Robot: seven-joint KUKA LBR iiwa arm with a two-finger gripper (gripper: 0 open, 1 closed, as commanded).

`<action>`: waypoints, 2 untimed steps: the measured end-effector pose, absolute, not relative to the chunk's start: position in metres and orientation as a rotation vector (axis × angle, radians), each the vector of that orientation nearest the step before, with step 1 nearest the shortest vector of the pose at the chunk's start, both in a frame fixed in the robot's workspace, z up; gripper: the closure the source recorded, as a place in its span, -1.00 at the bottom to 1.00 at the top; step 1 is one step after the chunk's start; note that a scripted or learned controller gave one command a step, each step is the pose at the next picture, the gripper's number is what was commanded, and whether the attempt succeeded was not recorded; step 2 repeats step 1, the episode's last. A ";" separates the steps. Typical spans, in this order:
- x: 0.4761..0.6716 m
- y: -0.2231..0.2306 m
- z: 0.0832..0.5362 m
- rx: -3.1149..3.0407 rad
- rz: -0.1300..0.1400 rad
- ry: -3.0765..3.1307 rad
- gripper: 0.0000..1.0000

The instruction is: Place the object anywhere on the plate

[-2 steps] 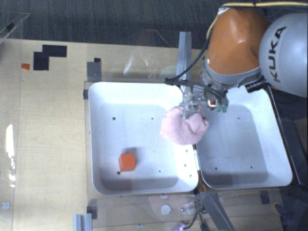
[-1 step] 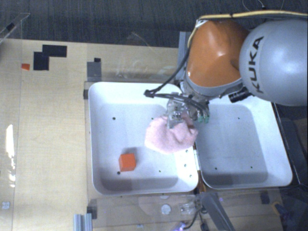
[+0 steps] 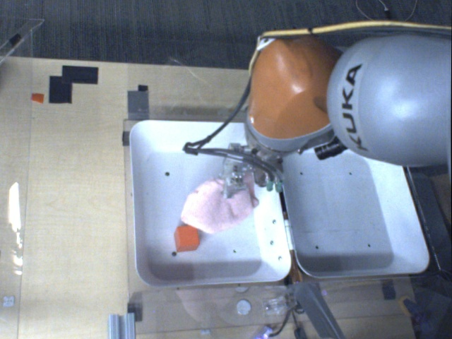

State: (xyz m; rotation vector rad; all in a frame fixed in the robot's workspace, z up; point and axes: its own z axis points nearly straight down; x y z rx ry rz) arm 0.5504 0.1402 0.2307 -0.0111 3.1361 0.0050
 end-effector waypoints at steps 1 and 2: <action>0.550 0.140 0.231 -0.011 0.005 3.136 -1.00; 0.550 0.140 0.231 -0.011 0.005 3.136 -1.00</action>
